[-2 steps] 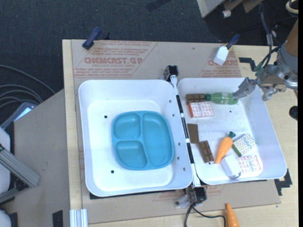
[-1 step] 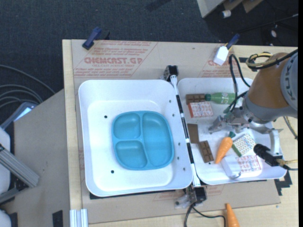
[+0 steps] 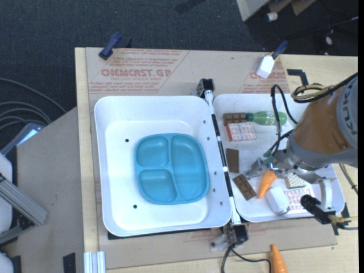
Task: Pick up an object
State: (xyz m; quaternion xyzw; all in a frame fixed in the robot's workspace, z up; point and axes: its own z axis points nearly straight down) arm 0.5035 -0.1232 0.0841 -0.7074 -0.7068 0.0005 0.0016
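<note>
The gripper [image 3: 263,166] hangs low in the right bin [image 3: 245,211]; its jaws are too small and dark here to tell whether they are apart or together. Just beside it lies one orange carrot [image 3: 265,184], tilted, with one white cylinder [image 3: 277,199] touching its lower end. Left of the carrot lie two brown bars [image 3: 244,186] (one near the divider, one lower and slanted). Farther up sit one green bottle [image 3: 269,118], one brown block [image 3: 236,118] and one red-and-white packet [image 3: 241,132]. Another patterned packet [image 3: 294,197] lies under the wrist. The left bin [image 3: 114,124] holds one blue divided plate [image 3: 170,168] with four compartments.
</note>
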